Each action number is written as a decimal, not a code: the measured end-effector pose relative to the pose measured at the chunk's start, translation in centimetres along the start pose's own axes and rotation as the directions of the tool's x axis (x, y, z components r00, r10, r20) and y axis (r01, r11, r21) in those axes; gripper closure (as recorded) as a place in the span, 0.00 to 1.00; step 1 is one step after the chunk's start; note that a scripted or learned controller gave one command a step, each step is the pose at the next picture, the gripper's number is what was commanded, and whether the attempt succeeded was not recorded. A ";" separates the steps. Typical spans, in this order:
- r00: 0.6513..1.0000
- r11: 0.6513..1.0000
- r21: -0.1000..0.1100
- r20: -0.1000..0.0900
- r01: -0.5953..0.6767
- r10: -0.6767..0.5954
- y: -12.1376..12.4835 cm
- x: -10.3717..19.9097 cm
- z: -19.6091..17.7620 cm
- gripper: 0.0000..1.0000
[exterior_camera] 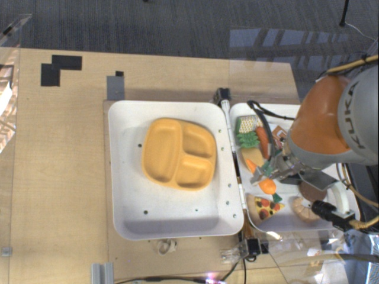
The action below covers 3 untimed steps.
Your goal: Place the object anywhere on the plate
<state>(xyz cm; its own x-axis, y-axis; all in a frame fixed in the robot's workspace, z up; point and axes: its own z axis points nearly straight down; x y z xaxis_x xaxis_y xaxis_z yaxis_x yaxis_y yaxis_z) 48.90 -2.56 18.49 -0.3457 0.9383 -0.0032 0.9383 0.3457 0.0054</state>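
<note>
Plate [178, 153]: a yellow-orange divided plate with three compartments is seen lying in the left bin [127, 176], near its middle; nothing is seen resting on it.
Right bin [278, 220]: small toy foods are crowded here; a green leafy piece [248, 139] and an orange carrot [262, 138] are found toward the far end; a pale yellow wedge [254, 155] lies beside them; a pizza slice [267, 207] lies near the front, with a pale mushroom-like piece [303, 208] to its right.
Arm [323, 120]: it is reached in from the right, its orange band set above the right bin.
Gripper [267, 171]: it is lowered into the right bin; whether the fingers are apart or together cannot be told.
Object: a small orange piece [268, 186] is seen just below the gripper tips, inside the right bin, well apart from the plate; contact cannot be judged.
</note>
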 end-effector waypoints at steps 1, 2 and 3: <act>0.996 0.996 -0.001 -0.003 0.087 -0.087 5.4 5.0 0.0 1.00; 0.982 0.982 -0.004 -0.002 0.189 -0.189 11.1 9.6 -3.1 1.00; 0.983 0.983 -0.002 -0.001 0.186 -0.186 11.0 9.4 -3.0 0.00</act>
